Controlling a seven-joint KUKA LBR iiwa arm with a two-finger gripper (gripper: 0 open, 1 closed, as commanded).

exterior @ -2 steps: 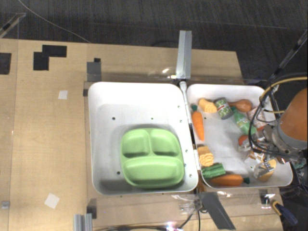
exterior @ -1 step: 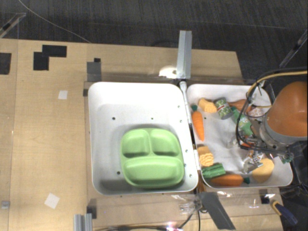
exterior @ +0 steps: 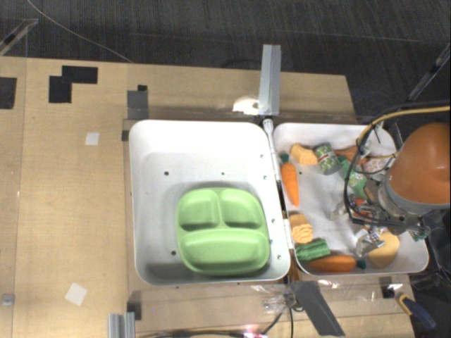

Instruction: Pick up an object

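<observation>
The right bin (exterior: 320,206) holds several toy foods. An orange carrot (exterior: 289,182) lies along its left wall, with a yellow piece (exterior: 304,154) and a green can (exterior: 326,158) near the back. A ridged yellow piece (exterior: 301,226), a green vegetable (exterior: 312,250) and an orange sausage-like piece (exterior: 332,263) sit by the front wall. A tan piece (exterior: 385,250) rests in the front right corner. My gripper (exterior: 368,243) is low in the bin's front right, right beside the tan piece. The arm's orange band (exterior: 423,164) covers part of the bin.
The left bin (exterior: 162,160) holds a green divided plate (exterior: 222,229) toward its front right. A grey metal post (exterior: 270,79) stands behind the wall between the bins. Black cables (exterior: 352,178) loop off the wrist over the right bin's back.
</observation>
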